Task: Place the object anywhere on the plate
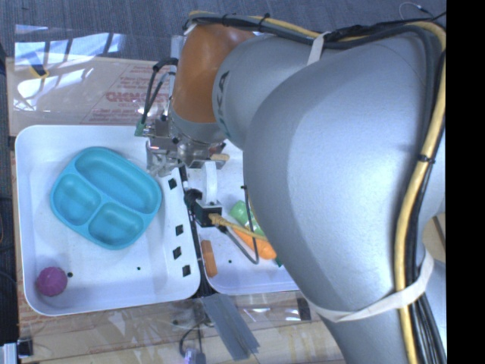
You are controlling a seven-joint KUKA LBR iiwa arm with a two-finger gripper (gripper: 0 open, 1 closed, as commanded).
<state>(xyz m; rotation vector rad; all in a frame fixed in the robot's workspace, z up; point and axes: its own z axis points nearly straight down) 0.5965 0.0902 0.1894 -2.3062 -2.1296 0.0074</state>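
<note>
A: What sat in the left bin (30, 203)?

B: A blue plate (106, 196) with three compartments lay in its upper middle, tilted at a slant, with nothing on it. A small purple ball (51, 280) rested in the near left corner, well apart from the plate.

A: And the right bin (250, 279)?

B: Most of it was hidden under the grey arm (333, 165). What showed was a green object (241, 212), an orange carrot-like piece (250, 241) lying just below it, and a small orange-brown stick (209, 259) near the dividing wall.

A: Where was the tool?

B: The tool (182, 161) hung over the wall between the two bins, just beside the plate's right edge, below the orange band (201, 74). Whether it was open or closed, I could not tell; nothing could be seen in its grasp.

A: So how did the object lie relative to it?

B: The green and orange pieces lay in the right bin, below and to the right of the tool, near it but apart. The purple ball was far off to its lower left.
</note>
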